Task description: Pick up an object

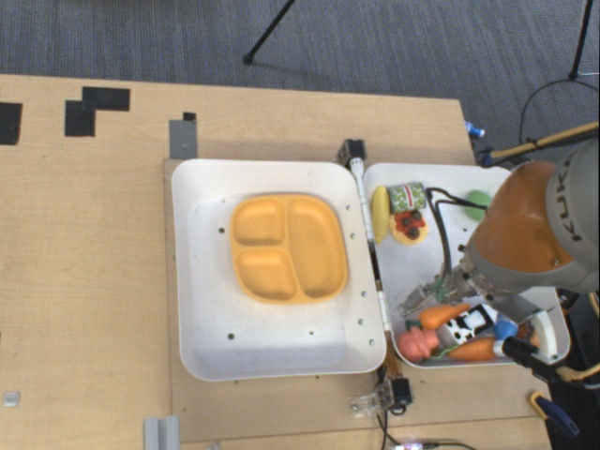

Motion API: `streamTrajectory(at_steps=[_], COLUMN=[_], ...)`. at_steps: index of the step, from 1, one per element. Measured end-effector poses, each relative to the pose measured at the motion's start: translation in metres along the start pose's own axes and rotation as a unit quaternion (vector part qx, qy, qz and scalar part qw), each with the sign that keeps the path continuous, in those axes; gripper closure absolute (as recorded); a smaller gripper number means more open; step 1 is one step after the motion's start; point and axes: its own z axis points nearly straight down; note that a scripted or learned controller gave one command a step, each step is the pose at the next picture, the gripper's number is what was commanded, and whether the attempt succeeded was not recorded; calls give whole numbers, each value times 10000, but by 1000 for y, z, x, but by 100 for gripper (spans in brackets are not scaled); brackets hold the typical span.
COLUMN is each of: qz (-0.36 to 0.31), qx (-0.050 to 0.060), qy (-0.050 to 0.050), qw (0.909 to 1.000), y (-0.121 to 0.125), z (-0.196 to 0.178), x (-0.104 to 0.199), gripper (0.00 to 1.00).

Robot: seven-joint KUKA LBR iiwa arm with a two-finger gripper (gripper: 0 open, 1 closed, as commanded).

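Note:
My gripper [433,296] is low in the right bin [448,251], near its front left part, under the orange wrist band. It hangs just over a pile of toys: an orange carrot [441,316], a pink piece [415,343], a black and white piece [469,324] and a second orange carrot [474,350]. I cannot see anything held in it. At the bin's back left lie a yellow banana [380,212], a green can [407,196] and a round yellow piece with red spots [410,227].
The left bin [202,279] bears an orange divided plate [286,247]. A divider bar [367,242] runs between the bins. A black cable [439,216] loops over the right bin. A green piece [478,198] and a blue piece [506,329] lie beside the arm.

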Motion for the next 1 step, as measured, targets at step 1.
streamTrajectory(at_steps=[1], qz=[466], qx=[36], qy=[11], qw=[9989], y=[113], z=[14], x=[-61], gripper=[0])
